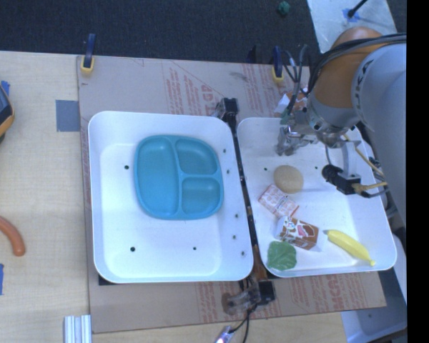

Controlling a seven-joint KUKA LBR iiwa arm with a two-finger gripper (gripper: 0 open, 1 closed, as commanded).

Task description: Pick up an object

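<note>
Two shallow white bins (100, 191) sit on a bench. Metal gripper (292, 143) hovers, grip state unclear, above a round tan potato-like object (289, 179); descending comes next.

The desk (36, 191) looked like pale matt wood, with printed cardboard (200, 84) under two smooth white plastic bins (114, 263); the left one held a blue tray (177, 176) (satiny plastic).
</note>
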